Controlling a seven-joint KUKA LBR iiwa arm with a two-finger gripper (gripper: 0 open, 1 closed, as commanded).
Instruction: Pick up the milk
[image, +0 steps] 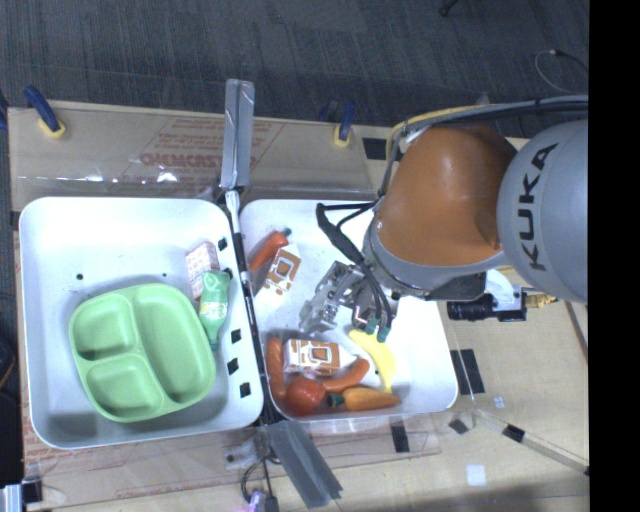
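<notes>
Currently the pick is not complete. The claw (338, 300) hangs low over the middle of the right bin (425, 345), beneath the arm's (450, 200) orange band. Its metal fingers cannot be told as apart or together from this angle, and nothing is visibly between them.

Two small cartons in this bin could be the milk. One carton (282, 271) lies near the bin's upper left, beside a carrot (266, 250). A second carton (314, 356) lies at the lower left, touching a tomato (304, 396). Which one is the target cannot be confirmed; both rest on the bin floor, unlifted. Remaining steps, by judgement: align, close, lift.

A banana (372, 356) lies just under the claw, so a wrong grasp is a risk.

The left bin (60, 240) holds a green tray (140, 350), a green bottle (214, 300) and a small box (201, 262). The surface (520, 390) is pale wood with black tape marks. Blue clamps (44, 112) hold its far edge; dark carpet lies beyond.
</notes>
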